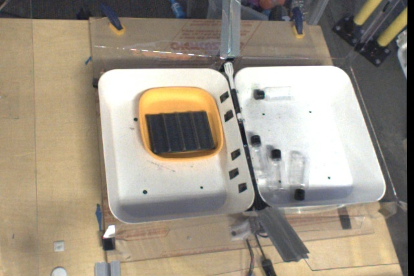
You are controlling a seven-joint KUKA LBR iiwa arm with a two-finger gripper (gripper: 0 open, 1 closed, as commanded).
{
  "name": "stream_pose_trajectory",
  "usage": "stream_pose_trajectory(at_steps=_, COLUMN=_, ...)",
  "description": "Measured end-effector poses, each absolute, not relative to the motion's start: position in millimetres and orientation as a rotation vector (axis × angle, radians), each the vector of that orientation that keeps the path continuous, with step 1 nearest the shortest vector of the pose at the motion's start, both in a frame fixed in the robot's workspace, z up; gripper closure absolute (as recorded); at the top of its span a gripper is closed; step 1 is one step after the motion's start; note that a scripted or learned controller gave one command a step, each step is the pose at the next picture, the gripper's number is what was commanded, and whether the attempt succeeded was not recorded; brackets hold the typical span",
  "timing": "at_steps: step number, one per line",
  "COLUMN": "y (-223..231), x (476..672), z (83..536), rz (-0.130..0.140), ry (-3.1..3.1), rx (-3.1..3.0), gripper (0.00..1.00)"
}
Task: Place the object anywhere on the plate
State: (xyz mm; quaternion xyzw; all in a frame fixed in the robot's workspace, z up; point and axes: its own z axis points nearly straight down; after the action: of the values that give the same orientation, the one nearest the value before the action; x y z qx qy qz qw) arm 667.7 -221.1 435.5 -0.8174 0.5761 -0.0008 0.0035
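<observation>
object: dark ribbed block (180, 131) lying flat on orange plate (150, 102) | plate: inside left bin (119, 171) | right bin (336, 132): clear black-capped vials (279, 168) scattered | pincer: grip state and hold cannot be told

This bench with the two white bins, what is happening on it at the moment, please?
Nothing is being handled at this moment. The left bin holds an orange plate, and a dark ribbed object already lies flat on it, roughly in its middle. The right bin holds several clear little bottles with black caps, lying mostly near its left and front side. Judged from this, the placing step looks done.
</observation>
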Motion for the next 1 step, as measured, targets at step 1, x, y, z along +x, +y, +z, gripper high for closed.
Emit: stream_pose_trajectory(at_steps=1, y=-214.7, x=666.8, z=435.2, rz=0.003, ry=1.609, rx=-2.693, gripper=1.00)
